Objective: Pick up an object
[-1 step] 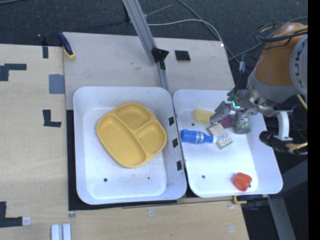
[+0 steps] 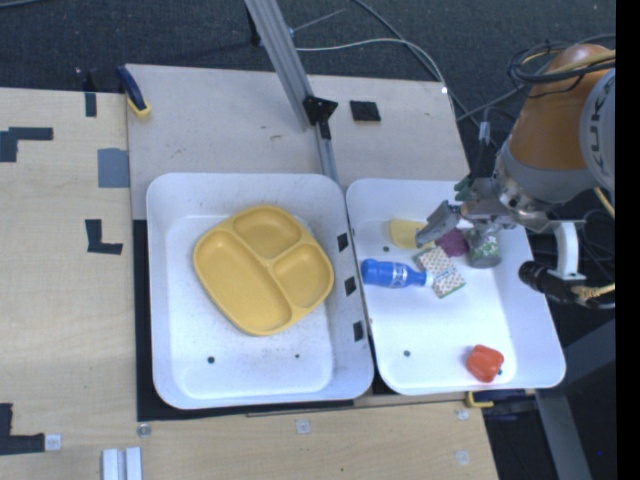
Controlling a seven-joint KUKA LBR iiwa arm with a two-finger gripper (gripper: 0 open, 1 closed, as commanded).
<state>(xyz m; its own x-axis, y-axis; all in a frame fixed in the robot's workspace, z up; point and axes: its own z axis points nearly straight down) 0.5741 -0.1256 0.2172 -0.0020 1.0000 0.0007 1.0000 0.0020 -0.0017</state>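
Looking down on the bench (image 2: 230,118), you see the gripper (image 2: 462,230) low over the right bin (image 2: 520,353); whether it is open or closed, you cannot tell. A purple object (image 2: 453,242) lies just beneath it, a blue bottle (image 2: 394,274) just beyond, and a yellow divided plate (image 2: 263,267) sits farther off in the left bin (image 2: 180,298).

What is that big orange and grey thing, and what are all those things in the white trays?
That is a grey and orange robot arm, reaching in from the right. One camera looks down on it from above. Its metal gripper hangs over the right white bin, among a small pile: a pale yellow lump, a blue plastic bottle, a checked patterned packet and a purple piece. A small red-orange object sits apart, near that bin's front corner. The left white bin holds a yellow divided plate. I cannot tell whether anything is held.
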